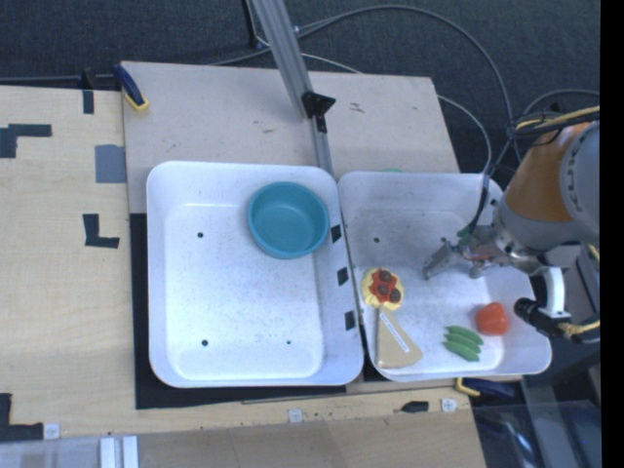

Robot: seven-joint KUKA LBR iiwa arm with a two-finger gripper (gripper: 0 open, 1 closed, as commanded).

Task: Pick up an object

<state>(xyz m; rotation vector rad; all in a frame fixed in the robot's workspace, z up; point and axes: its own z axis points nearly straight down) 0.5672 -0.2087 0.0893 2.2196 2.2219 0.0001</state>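
The right bin holds a pizza slice toy near its left wall, a green pea pod near its front edge, and a small red-orange object at the front right. My gripper hangs over the middle of this bin, pointing left, with nothing seen between its fingers. It is to the right of and slightly above the pizza slice, apart from it. The grey arm with its orange band enters from the right. A teal bowl sits at the back right of the left bin.
A metal pole slants up from the seam between the bins. Cables run over the bench behind the right bin. A blue and yellow clamp lies at the board's far left corner.
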